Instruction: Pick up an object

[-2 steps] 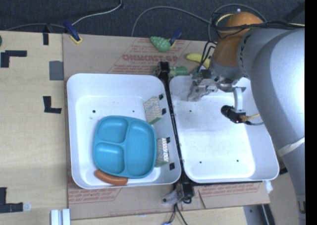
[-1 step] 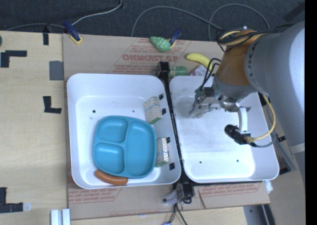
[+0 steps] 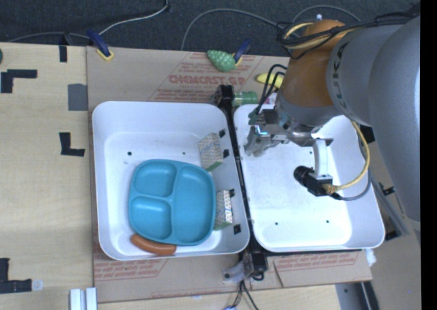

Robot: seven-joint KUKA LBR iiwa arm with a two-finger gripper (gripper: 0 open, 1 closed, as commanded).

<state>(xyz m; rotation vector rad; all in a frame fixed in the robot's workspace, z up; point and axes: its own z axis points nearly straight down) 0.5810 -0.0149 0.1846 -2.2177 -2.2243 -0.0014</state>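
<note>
My gripper (image 3: 258,141) hangs low over the far left corner of the right bin (image 3: 307,227), close to the divider between the bins, with nothing visible in it. The grey arm with its orange band (image 3: 311,73) covers the far part of that bin. In the left bin (image 3: 113,131) lie a blue divided plate (image 3: 171,203), an orange sausage (image 3: 153,245) at the plate's near edge, a small pale packet (image 3: 210,147) by the far right wall and another packet (image 3: 224,207) at the plate's right.
A green object (image 3: 222,59) with a blue clip lies on the cardboard behind the bins. A short green piece (image 3: 246,98) sits at the far end of the divider. A black fitting with a yellow cable (image 3: 314,182) hangs from the arm over the right bin.
</note>
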